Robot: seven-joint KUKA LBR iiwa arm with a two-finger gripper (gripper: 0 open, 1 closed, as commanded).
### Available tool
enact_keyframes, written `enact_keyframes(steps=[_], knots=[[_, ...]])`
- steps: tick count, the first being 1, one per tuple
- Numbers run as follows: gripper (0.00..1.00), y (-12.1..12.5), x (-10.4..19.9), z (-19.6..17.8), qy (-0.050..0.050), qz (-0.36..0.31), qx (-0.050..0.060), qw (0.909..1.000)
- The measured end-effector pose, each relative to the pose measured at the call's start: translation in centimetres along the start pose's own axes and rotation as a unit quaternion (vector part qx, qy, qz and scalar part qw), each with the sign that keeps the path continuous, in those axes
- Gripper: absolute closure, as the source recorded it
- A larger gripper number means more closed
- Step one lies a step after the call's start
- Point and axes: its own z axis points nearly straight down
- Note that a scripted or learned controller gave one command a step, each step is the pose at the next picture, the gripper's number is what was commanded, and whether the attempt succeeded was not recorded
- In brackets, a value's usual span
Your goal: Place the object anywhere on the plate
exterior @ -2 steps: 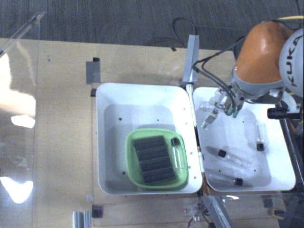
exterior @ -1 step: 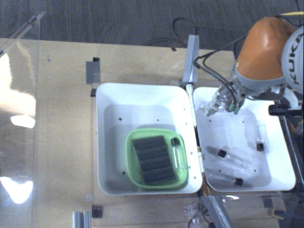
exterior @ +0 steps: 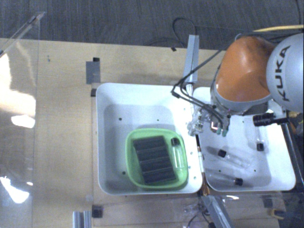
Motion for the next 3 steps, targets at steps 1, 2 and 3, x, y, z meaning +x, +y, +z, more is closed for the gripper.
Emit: enact_keyframes(steps=[1,2,3], knots=[[0.00,0.0,0.0,0.0,0.000,0.000,0.000,1.0000],[0.00,-4.3,-7.1,-4.9,-0.003,0.005,0.000,1.0000],[1.00,-4.0,-7.3,-6.2,-0.008,0.005,-0.002,1.0000]])
